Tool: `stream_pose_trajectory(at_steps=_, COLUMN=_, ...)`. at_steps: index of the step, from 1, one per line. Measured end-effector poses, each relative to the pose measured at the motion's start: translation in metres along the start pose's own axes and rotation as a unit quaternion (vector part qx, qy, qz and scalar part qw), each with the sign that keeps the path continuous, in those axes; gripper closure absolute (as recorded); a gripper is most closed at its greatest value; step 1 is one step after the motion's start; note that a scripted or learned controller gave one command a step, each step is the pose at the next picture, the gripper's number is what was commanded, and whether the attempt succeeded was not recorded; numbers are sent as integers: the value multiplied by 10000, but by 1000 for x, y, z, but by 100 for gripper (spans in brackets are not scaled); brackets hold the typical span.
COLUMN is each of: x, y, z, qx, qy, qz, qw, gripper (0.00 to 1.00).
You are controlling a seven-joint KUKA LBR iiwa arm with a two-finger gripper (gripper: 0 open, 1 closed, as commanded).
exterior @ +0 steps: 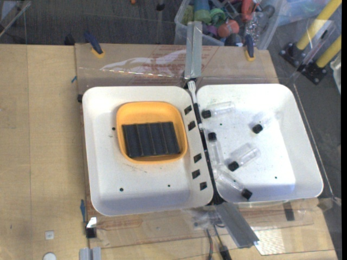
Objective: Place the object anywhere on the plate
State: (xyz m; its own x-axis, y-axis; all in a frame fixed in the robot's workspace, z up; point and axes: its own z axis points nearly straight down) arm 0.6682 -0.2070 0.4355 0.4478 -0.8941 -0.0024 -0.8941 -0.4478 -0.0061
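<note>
An orange plate point(148, 109) with rounded corners lies in the middle of the left white bin point(100, 156). A black ribbed rectangular block point(150, 139) rests flat on the plate and covers most of its floor. In the right white bin point(290, 150) lie several clear plastic tubes with black caps. One tube point(218, 110) is near the back left, one point(263, 121) near the back middle, one point(242, 158) in the centre, and one point(234, 187) at the front left.
A row of small black clips point(196, 145) runs along the divide between the bins. Behind the bench stands a clear box of colourful toys point(227, 10). A grey metal bar point(193, 50) stands at the back between the bins.
</note>
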Motion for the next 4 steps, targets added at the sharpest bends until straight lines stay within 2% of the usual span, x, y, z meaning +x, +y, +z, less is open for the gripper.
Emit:
stream_pose_trajectory(at_steps=1, x=4, y=2, z=0, qx=0, qy=5, qz=-712, qw=9975, gripper=100)
stream_pose_trajectory(at_steps=2, x=0, y=0, z=1, qx=-4, qy=6, qz=-2267, qw=9740, gripper=100)
stream_pose_trajectory(at_steps=3, x=5, y=3, z=1, qx=-8, qy=-6, qz=-4368, qw=8996, gripper=100)
stream_pose_trajectory(at_steps=4, x=11, y=5, z=1, qx=-7, qy=-8, qz=-4405, qw=8978, gripper=100)
